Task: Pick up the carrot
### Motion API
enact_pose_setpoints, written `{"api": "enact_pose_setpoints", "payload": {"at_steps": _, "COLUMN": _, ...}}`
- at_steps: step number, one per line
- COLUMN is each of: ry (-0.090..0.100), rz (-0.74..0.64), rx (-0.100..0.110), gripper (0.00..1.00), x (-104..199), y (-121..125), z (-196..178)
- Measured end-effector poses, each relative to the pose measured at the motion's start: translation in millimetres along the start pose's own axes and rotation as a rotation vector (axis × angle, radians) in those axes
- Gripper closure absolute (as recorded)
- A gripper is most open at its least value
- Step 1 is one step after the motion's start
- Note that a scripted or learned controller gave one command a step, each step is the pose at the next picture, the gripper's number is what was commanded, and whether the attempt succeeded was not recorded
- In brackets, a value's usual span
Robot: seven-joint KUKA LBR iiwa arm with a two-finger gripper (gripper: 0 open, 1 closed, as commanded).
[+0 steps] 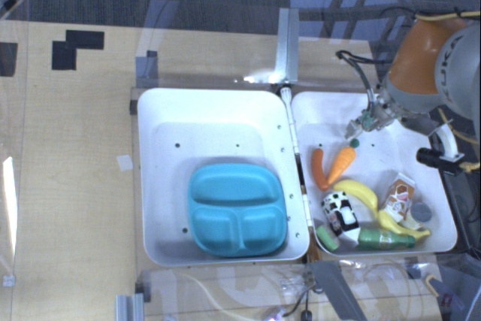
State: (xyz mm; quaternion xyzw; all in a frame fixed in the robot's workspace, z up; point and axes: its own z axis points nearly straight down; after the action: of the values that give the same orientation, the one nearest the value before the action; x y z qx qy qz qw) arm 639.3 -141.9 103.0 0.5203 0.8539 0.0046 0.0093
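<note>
A KUKA arm's gripper [368, 119] hangs over the upper part of the right bin [316, 110], with its fingers too small and blurred to tell whether they are spread or pressed together. Nothing is visibly held between them.

The carrot [343, 160] lies on the floor of the right bin, below and slightly left of the gripper. Its long axis runs on a diagonal: the green stem end points up and right toward the gripper, and the orange tip points down and left. The stem end sits near the gripper's tip; whether they touch cannot be told.

Just left of the carrot lies a red-orange pepper-like piece [319, 168], roughly upright in the view, its lower end meeting the carrot's tip. Below them a yellow banana [361, 193] curves across the bin, with a black-and-white toy cow [340, 213] beneath it and a green bottle-shaped item [383, 239] along the bottom wall. A small printed carton [399, 196] and a second banana [402, 226] sit at the lower right.

The left bin [161, 162] holds a blue divided plate [237, 208] in its lower half.
</note>
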Motion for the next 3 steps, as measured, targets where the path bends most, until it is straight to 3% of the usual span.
{"api": "enact_pose_setpoints", "payload": {"at_steps": 1, "ry": 0.000, "rz": 0.000, "rx": 0.000, "gripper": 0.00, "x": 0.0, "y": -0.1, "z": 0.1}}
{"api": "enact_pose_setpoints", "payload": {"at_steps": 2, "ry": 0.002, "rz": -0.125, "rx": 0.004, "gripper": 0.00, "x": 46.0, "y": -67.2, "z": 10.4}}
{"api": "enact_pose_setpoints", "payload": {"at_steps": 3, "ry": 0.005, "rz": -0.254, "rx": 0.007, "gripper": 0.00, "x": -30.3, "y": 12.4, "z": -63.5}}
